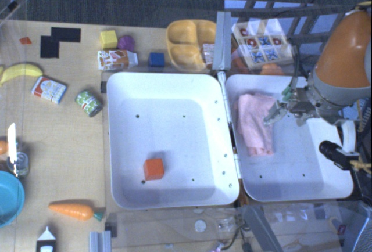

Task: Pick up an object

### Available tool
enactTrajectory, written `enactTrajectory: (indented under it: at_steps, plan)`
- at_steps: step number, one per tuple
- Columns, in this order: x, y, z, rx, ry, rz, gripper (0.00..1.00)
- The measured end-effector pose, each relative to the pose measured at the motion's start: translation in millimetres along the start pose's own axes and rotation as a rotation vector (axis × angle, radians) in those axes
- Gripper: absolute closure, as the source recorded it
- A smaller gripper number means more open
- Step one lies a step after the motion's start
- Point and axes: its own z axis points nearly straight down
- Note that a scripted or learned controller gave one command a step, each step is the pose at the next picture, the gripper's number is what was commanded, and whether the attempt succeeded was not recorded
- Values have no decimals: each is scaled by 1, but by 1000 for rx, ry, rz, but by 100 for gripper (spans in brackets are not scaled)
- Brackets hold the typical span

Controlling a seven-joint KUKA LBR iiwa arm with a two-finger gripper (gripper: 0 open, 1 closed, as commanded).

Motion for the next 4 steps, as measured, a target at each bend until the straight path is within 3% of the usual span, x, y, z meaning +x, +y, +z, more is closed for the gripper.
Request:
enactTrajectory:
  at_steps: [1,2,4]
  plan:
    - [-5,5,129,-5,0,-40,0]
    - [-11,16,135,-11,0,-71,0]
    - [-12,6,135,-16,-2,-142,0]
